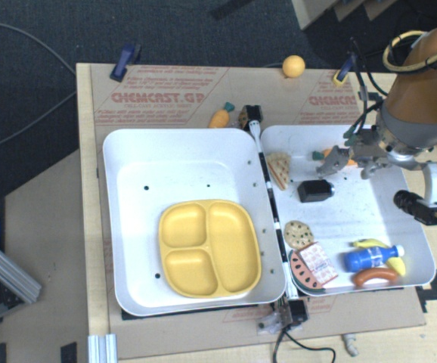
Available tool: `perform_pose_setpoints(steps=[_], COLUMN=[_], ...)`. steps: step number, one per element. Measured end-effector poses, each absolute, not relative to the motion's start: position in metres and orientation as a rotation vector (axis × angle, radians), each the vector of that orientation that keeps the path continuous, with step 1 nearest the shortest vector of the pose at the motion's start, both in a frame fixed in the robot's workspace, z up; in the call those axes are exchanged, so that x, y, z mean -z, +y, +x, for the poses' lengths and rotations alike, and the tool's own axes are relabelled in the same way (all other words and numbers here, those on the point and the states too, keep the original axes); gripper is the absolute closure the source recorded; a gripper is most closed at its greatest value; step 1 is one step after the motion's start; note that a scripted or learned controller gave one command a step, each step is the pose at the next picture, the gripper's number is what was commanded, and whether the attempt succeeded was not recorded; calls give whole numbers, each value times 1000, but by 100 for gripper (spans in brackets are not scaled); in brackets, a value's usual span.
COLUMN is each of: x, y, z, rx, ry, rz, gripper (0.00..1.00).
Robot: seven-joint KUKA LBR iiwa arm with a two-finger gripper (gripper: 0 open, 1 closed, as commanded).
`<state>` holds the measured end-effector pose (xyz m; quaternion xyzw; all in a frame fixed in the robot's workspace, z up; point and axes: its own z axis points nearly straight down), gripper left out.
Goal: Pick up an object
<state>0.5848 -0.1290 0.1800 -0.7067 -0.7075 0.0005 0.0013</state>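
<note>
- Reaching in from the right, the grey arm (419, 89) with its orange band hangs over the far part of the right bin (423, 267), its pincer (338, 159) low above the white floor there.
- How far the pincer stands open cannot be told from this slant, and nothing can be made out in its grip.
- A small black block (314, 190) lies on the bin floor just near and a little left of the pincer, close beside it; whether the two touch is not clear.
- A slice of bread (279, 169) lies against the bin's left wall, left of the pincer and apart from it.
- Further toward the near edge sit a round cookie (298, 234), a watermelon slice (303, 274) and a pink packet (319, 262) overlapping it, all well apart from the pincer.
- In the near right corner a blue bottle (370, 259) lies on its side, with a banana (395, 264) touching it and a sausage (375, 277) just near of it.
- The left bin (128, 203) bears a yellow divided plate (209, 246) in its near half.
- On the bench beyond the bins rest a small carrot (219, 118) and an orange ball (293, 66).
</note>
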Motion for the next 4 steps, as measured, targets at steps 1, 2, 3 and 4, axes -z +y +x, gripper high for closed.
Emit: perform_pose_setpoints(steps=[1, 2, 3, 4], x=[-88, -85, -95, -185], y=[-95, -99, -99, -5], z=[612, 600, 601, 594], rx=[6, -2, 0, 3], ry=[-2225, -2219, -2219, -2224], rz=[-2227, -2221, -2222, -2220], gripper=[0, 0, 100, 100])
